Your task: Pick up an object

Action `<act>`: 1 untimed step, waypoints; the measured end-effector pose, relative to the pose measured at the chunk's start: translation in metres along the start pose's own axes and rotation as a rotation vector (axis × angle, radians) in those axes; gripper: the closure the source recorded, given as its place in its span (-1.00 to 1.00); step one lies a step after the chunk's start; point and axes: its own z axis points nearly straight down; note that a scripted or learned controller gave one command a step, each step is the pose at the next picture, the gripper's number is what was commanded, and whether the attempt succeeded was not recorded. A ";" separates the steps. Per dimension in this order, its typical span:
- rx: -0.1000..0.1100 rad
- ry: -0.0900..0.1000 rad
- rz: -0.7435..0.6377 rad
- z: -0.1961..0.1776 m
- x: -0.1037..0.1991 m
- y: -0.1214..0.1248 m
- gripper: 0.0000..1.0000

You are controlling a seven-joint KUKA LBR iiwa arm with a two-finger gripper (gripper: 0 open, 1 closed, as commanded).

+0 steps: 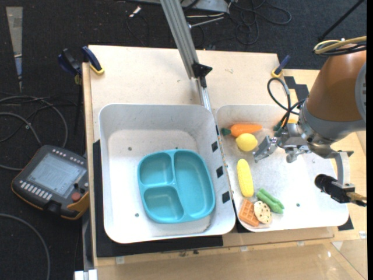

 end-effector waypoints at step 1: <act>0.000 0.000 0.001 0.000 0.000 0.000 -1.00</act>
